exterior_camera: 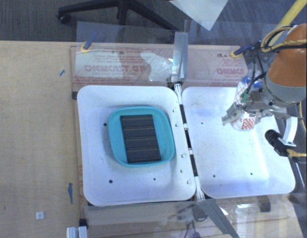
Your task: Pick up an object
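Observation:
A small white object with a red checked pattern (248,124) sits in the right bin (227,172) near its right side. My gripper (241,111) hangs directly over it, reaching in from the right under the arm's orange band, and covers its upper part. Whether the gripper touches the object is unclear. In the left bin (93,182) a teal square plate (115,133) carries a dark ridged rectangular block (140,138).
A blue and white item (244,85) shows just behind the gripper, near the right bin's far edge. A metal divider (185,133) runs between the bins. Black cabling (277,144) hangs at the right bin's right edge. Wooden bench lies to the left.

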Motion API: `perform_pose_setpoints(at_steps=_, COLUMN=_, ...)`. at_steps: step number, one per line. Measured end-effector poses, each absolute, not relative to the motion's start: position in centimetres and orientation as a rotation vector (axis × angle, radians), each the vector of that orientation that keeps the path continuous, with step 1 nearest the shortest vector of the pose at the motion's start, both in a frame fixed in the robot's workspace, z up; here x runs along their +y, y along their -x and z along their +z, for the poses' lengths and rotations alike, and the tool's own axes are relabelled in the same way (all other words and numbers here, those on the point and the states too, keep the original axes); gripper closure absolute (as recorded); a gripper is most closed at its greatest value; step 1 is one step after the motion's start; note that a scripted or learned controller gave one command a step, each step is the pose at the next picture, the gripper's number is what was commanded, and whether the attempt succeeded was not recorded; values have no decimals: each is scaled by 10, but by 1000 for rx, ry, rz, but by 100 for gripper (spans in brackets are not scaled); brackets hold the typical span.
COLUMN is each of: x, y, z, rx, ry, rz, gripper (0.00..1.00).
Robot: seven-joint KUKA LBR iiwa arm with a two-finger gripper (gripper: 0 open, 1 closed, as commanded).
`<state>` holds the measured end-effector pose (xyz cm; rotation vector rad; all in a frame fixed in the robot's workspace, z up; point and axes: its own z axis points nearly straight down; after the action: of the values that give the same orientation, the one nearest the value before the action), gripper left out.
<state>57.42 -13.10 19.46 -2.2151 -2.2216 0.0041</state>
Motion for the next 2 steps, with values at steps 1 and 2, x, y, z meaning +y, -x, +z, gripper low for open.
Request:
perform_pose_setpoints(at_steps=1, x=-188, y=-621, z=113, rx=-2292, ry=2148, rz=2, gripper=0)
perform_pose_setpoints(at_steps=2, x=-194, y=-628, z=90, rx=-2364, ry=2081, rz=-7, gripper=0)
